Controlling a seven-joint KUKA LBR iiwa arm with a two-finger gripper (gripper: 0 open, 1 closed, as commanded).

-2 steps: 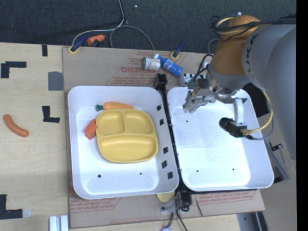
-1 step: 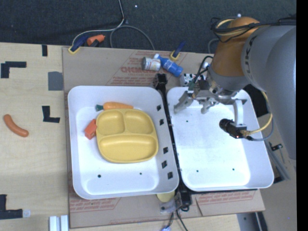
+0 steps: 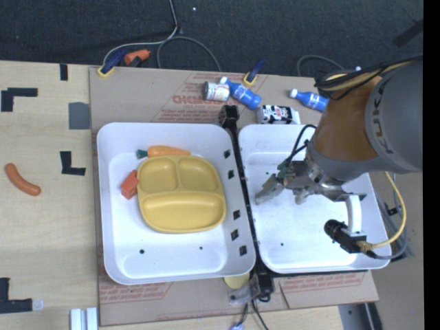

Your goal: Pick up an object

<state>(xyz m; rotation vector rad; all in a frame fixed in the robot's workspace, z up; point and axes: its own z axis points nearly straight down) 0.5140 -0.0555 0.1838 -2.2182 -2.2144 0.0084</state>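
A yellow divided plate (image 3: 181, 192) lies in the left bin (image 3: 113, 253). An orange carrot (image 3: 168, 151) rests against the plate's far edge, and a red-orange piece (image 3: 128, 183) sits at its left side. My gripper (image 3: 283, 196) hangs over the right bin (image 3: 309, 256), near that bin's middle left. Its fingers (image 3: 265, 194) are spread apart with nothing between them. The grey arm and orange band cover the bin's far right part.
Behind the bins lie a white can (image 3: 216, 90), two blue bottles (image 3: 245, 94) (image 3: 309, 100) and a black-and-white box (image 3: 278, 114). A red sausage (image 3: 22, 179) lies on the bench at far left. A black divider (image 3: 240, 205) separates the bins.
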